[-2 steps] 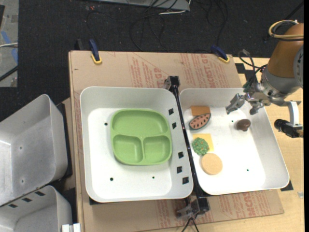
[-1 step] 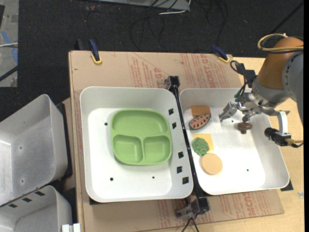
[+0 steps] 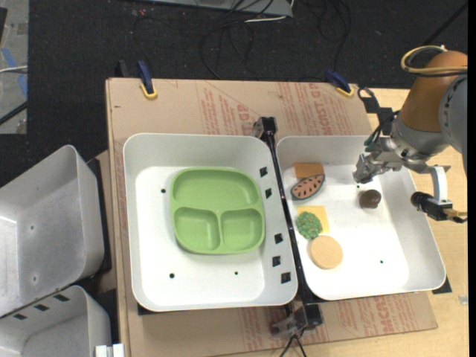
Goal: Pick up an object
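The right bin [image 3: 416, 274] holds several small items. A dark brown round piece [image 3: 370, 198] lies near its middle right. A watermelon-like slice [image 3: 306, 188] rests against an orange block [image 3: 309, 172] at the bin's far left. A green leafy piece [image 3: 308, 224] sits on a yellow square [image 3: 317, 216], and a tan round disc [image 3: 326, 252] lies just in front of them. My gripper [image 3: 364, 172] hangs just above and slightly left of the dark brown piece, reaching in from the right. Nothing is visibly held.
The left bin [image 3: 141, 274] carries a green three-compartment plate [image 3: 218, 210]. A black divider [image 3: 281, 214] runs between the bins. Grey containers [image 3: 44, 222] stand off the bench to the left. Cables lie on the dark floor behind.
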`<control>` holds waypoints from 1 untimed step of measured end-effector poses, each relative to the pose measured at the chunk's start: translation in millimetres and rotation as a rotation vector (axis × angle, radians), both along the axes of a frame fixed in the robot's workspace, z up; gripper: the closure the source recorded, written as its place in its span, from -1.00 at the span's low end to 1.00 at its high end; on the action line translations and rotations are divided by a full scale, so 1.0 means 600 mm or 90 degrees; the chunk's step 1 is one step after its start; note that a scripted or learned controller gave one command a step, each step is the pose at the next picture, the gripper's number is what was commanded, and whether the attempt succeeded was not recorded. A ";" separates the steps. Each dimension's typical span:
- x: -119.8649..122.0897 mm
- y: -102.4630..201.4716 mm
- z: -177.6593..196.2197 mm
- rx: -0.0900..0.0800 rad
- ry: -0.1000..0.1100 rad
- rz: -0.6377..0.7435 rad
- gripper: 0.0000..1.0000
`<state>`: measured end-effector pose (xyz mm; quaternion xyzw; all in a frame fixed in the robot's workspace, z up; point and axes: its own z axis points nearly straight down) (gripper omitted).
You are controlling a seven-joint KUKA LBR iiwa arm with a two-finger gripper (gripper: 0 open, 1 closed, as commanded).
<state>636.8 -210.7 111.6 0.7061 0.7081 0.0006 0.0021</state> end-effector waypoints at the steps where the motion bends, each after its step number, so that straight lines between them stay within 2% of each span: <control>1: 0.006 -0.016 0.086 -0.001 -0.002 -0.002 1.00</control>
